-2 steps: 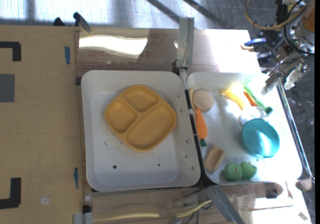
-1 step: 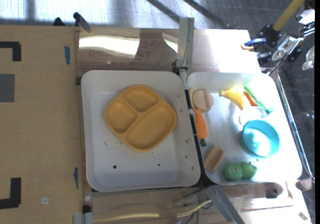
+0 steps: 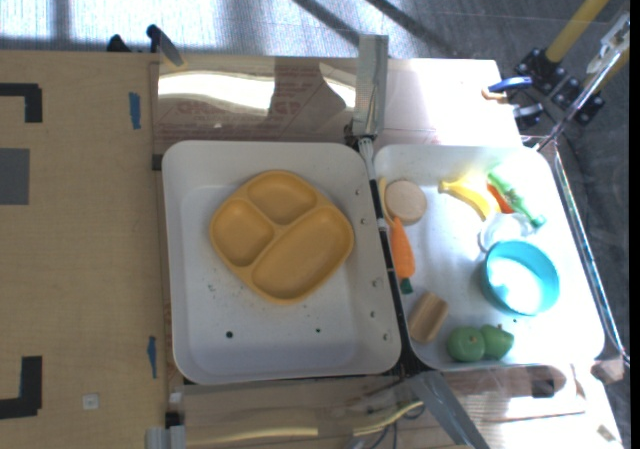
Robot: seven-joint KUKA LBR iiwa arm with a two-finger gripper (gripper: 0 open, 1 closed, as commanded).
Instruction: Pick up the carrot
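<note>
Carrot (image 3: 401,249) lying flat at the left edge of the right bin

It's a small orange carrot, longish and tapered, stretched out roughly along the bin's left wall and pretty much right up against it. The top end sits just under a round tan disc-shaped thing, close enough that they might be touching, hard to say from this angle. The bottom end has a little dark green bit, probably the leafy stub, pointing toward the near side of the bin. A tan block piece sits just past that green end, slightly to the right. The carrot rests on the bin floor on its side, not propped on anything, and its whole length is in plain sight.
</note>
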